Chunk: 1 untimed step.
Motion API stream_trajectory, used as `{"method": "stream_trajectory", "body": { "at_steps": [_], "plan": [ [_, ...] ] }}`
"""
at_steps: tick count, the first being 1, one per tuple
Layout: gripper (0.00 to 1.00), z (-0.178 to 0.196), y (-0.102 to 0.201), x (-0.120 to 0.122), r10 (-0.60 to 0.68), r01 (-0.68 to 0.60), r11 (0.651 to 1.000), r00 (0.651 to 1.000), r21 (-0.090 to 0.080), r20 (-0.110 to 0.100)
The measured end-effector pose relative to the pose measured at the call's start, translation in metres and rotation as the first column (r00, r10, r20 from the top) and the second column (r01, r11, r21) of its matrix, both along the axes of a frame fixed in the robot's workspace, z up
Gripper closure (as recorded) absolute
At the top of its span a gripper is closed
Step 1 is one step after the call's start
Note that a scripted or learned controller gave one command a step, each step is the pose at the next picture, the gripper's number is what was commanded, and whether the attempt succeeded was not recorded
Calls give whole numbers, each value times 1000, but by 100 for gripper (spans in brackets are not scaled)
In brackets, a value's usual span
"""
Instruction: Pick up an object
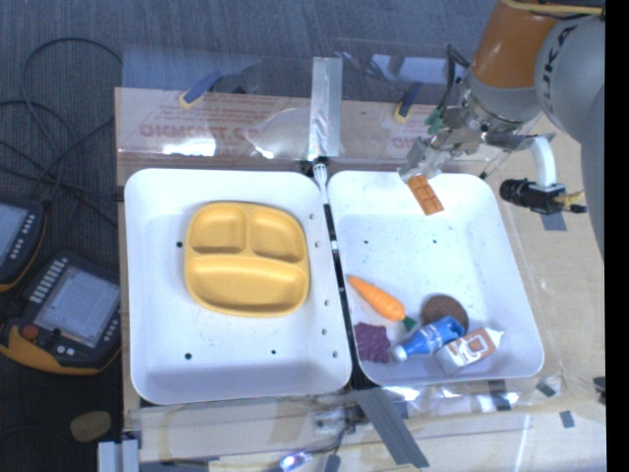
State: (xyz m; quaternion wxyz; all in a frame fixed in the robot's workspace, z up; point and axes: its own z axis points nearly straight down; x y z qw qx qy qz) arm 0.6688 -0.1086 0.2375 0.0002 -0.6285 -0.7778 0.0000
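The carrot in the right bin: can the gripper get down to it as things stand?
Probably yes. The carrot lies with its top side uncovered; the purple piece and the blue bottle sit close by its lower end. The gripper is over the bin's far edge, at an orange block.
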Motion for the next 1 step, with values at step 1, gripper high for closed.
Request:
{"method": "stream_trajectory", "body": {
  "at_steps": [1],
  "plan": [
    [100, 4, 23, 0, 93, -93, 996, 996, -3, -1]
  ]
}}
